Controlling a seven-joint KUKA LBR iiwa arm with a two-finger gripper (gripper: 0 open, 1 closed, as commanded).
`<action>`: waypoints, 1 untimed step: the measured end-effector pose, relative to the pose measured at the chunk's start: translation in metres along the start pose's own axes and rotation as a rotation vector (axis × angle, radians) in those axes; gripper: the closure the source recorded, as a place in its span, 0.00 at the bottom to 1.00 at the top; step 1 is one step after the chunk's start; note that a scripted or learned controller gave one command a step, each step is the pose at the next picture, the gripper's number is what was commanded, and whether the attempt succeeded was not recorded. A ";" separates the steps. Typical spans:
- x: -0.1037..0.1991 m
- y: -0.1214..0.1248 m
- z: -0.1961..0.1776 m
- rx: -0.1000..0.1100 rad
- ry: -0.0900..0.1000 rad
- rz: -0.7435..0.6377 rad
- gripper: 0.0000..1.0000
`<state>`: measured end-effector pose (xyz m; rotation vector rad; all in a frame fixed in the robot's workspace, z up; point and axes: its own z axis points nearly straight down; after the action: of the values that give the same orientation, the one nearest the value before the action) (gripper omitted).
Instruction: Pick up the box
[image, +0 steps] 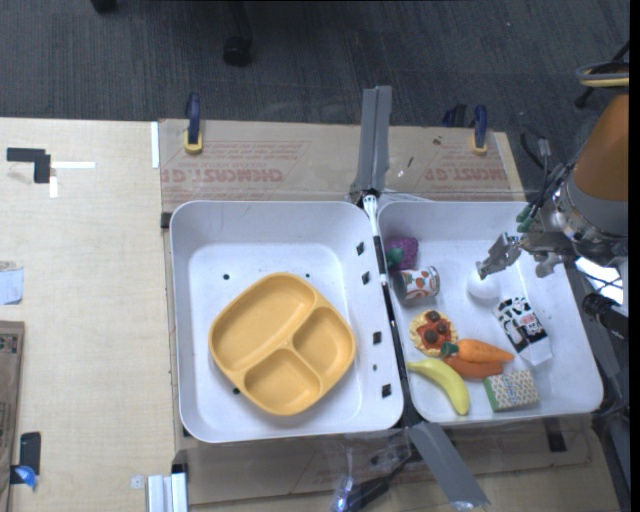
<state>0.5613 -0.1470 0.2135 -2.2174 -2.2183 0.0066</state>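
The fingers (497, 258) are seen as a grey prong reaching toward nine o'clock over the right bin (590, 392); whether they are parted or closed cannot be told from this slanted view, and nothing is seen between them. Just below them, at about six o'clock, a small white rounded thing (484, 289) lies on the bin floor.

The box (514, 389) is taken to be the small speckled carton near the bin's front edge, at roughly six o'clock from the fingers and well apart from them. It is judged light and stiff, with cardboard faces that should not slip much but could dent under a hard squeeze. A hold across its two short sides is advised, since the carrot (482, 352) touches its far long side and the banana (443, 382) lies just beside it at nine o'clock.

A black-and-white patterned carton (524, 326) lies at about one o'clock from the box; its print is too small to read. On the cardboard sheet (250, 170) behind the bins, red upside-down lettering appears, possibly "CHEMCAST".
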 end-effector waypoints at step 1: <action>0.039 -0.070 0.116 -0.002 0.000 -0.167 0.00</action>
<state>0.4907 -0.1076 0.0979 -2.0247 -2.3960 0.0037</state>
